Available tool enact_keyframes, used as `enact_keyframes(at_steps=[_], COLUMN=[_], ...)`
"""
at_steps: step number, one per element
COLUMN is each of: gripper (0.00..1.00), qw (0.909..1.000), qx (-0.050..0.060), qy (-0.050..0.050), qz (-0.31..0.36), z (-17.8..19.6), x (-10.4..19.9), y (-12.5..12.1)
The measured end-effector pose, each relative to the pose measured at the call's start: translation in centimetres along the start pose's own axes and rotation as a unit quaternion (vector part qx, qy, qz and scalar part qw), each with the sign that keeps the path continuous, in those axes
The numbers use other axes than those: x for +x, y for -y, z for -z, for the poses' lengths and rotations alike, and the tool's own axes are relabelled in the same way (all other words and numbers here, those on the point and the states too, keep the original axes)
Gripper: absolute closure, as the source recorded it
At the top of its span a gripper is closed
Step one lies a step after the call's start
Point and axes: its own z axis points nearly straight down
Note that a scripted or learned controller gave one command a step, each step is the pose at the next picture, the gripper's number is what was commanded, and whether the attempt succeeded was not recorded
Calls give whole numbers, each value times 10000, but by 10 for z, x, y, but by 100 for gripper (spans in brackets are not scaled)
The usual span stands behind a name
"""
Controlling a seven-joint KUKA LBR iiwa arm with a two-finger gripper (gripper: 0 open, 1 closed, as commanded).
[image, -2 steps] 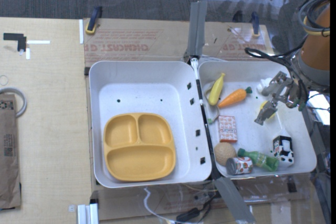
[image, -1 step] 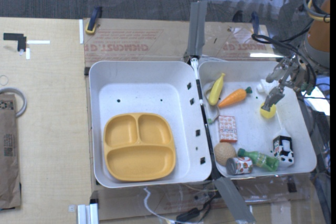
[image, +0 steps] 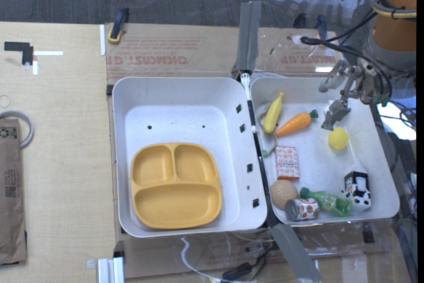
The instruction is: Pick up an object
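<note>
From the camera above the bench, the gripper (image: 336, 114) hangs over the right bin (image: 384, 162), just above and to the left of the lemon (image: 338, 138). Nothing sits between its fingers, and I cannot tell whether they are spread or closed. This looks like the approach step: nothing is picked yet, and the lemon seems the likeliest target. The next move would call for lining up over the lemon and coming down with the fingers straddling it.

The lemon is small, round and smooth, so it may roll or slip under a pinch. To its left lie a tapered orange carrot (image: 293, 123) and, beyond that, a curved yellow banana (image: 272, 112), both with a plastic look. Below and left of the lemon are a flat printed box (image: 287, 162), a rough tan ball (image: 283, 193), a small can (image: 302, 209) and a glossy green bottle (image: 329, 201). Below and right of it stands a black-and-white cow carton (image: 358, 189). Far left of the lemon, the left bin (image: 126, 142) holds a matte yellow divided plate (image: 176, 185)
</note>
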Motion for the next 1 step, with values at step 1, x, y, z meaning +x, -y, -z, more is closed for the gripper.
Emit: enact_keyframes(at_steps=[1], gripper=[0], qw=[9924], qx=[-4], qy=[-1], qz=[1232], z=[-22], x=[-24], y=[-15])
